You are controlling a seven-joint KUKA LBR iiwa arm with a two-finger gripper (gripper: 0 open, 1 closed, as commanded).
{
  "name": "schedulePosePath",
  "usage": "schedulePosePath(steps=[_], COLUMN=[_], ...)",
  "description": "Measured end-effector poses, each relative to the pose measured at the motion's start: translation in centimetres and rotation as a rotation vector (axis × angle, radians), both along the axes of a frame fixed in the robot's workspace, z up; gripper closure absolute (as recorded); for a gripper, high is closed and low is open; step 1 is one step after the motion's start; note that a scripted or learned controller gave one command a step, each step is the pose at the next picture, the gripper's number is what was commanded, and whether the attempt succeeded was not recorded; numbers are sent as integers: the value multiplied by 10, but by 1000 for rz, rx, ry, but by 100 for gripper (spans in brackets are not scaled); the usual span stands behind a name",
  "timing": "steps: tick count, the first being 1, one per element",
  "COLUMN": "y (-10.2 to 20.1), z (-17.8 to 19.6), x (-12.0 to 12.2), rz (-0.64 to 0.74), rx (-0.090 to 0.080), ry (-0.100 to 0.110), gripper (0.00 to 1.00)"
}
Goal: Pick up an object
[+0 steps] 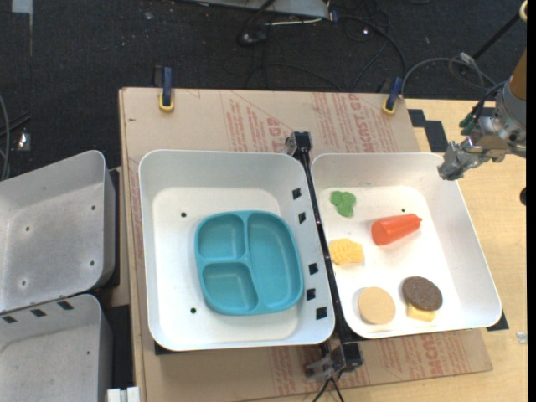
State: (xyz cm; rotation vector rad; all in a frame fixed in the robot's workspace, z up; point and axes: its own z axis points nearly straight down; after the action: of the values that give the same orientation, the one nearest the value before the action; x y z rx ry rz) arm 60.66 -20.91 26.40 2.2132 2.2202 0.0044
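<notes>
The jaws (452,167) hung at the far right corner of the right bin (469,249), just above its rim, and they were small and dark in the view, so I could not tell if they were released or clenched; nothing was seen between them. Above them the wrist and the grey arm (512,111) came in from the right side.

Nearest to the jaws, inside the right bin, lay the orange carrot (395,228), on its side with the thin end toward the right. A little further, near the bin's far left part, was the small green piece (342,201), perhaps a broccoli. Below it lay the yellow piece (347,252), close to the dividing wall. At the near side were the pale round cookie (376,305) and the dark brown round cookie (421,292), which rested on a small yellow thing. All were apart from each other, except this last pair.

The left bin (167,224) carried only a blue divided tray (248,262), and both bins stood on the desk (218,120).

The step in hand seemed to be the approach. To do it well, I judged the carrot the best choice: it was near and free on all sides. The jaws should come straight down over its thick middle, closing across the short width, not along the length, and low enough to not slip off.
</notes>
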Motion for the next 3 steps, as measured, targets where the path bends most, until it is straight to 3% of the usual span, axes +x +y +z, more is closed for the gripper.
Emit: schedulePosePath(steps=[1,3], y=[0,111], z=[-2,-23], x=[1,-11], rz=[0,1], rx=[1,3], ry=[5,9], gripper=[100,100])
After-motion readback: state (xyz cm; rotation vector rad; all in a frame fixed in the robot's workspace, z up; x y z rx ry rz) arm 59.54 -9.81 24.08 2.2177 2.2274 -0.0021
